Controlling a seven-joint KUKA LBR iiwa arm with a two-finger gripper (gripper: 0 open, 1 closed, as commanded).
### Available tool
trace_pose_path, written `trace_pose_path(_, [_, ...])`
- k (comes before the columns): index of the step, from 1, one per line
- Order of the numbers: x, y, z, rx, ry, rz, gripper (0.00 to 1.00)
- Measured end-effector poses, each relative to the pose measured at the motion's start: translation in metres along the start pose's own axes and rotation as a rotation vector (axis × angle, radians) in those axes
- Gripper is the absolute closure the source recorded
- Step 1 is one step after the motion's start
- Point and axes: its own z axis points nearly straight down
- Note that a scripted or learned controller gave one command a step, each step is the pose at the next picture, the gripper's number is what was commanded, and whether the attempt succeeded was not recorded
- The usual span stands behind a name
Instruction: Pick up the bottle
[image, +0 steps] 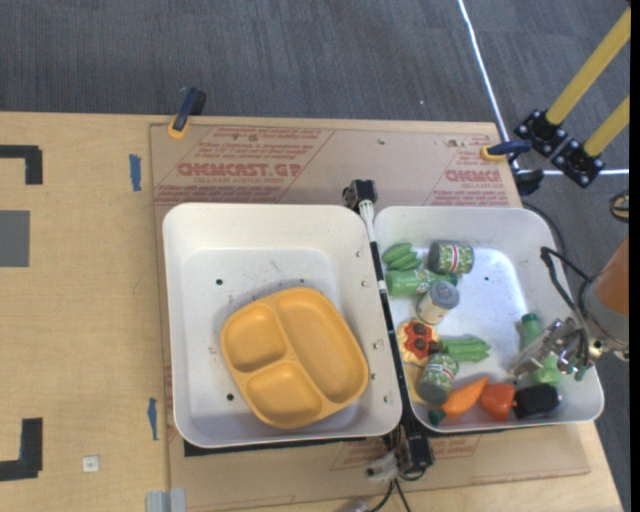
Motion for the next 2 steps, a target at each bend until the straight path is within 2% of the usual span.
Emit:
trace_pose_path(1, [0.008,0.012,-0.001,0.002,-0.025,-0.358,1.0])
trace_pose_path(2, [-0.003,0.004,0.0,-0.004,-0.023,-0.684,1.0])
